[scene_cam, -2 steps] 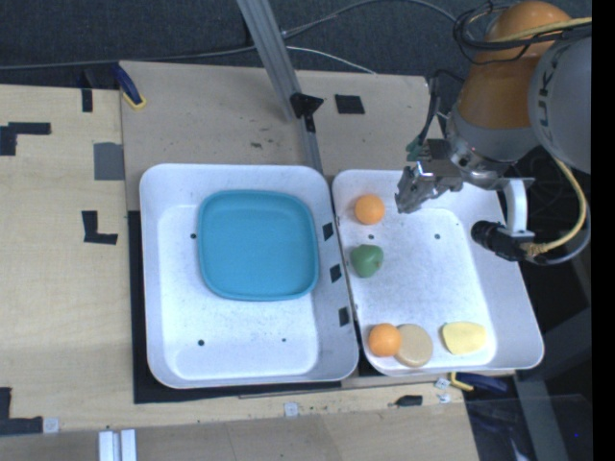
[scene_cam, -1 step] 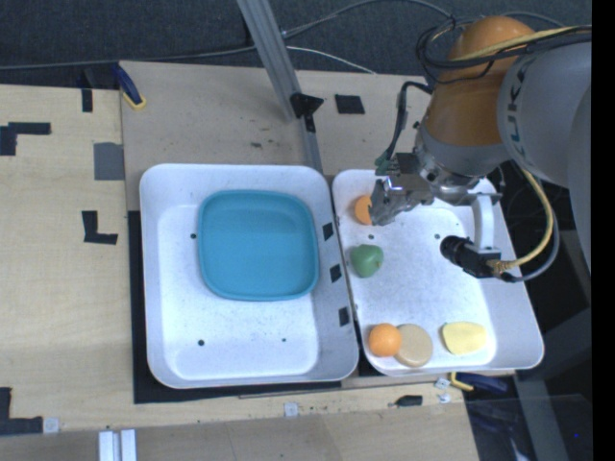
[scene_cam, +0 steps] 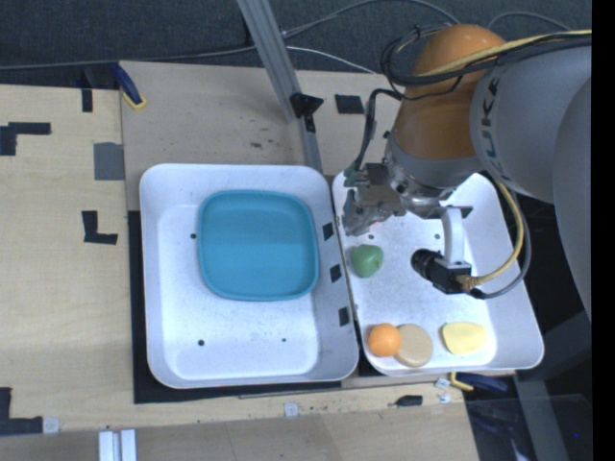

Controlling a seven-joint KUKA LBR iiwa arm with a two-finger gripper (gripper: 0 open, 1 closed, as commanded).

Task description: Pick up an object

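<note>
Green roundish thing (scene_cam: 366, 259) sits in the right bin (scene_cam: 509, 286), near its left wall, right below the claw (scene_cam: 363, 209). Can't tell how the claw's set, so probably just a straight drop.

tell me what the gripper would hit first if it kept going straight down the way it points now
Most likely the green object: the gripper hangs right above it in the right bin, near the bin's left wall. Height is hard to judge from this slanted view, so it could instead land on the bin floor just beside it.
</note>
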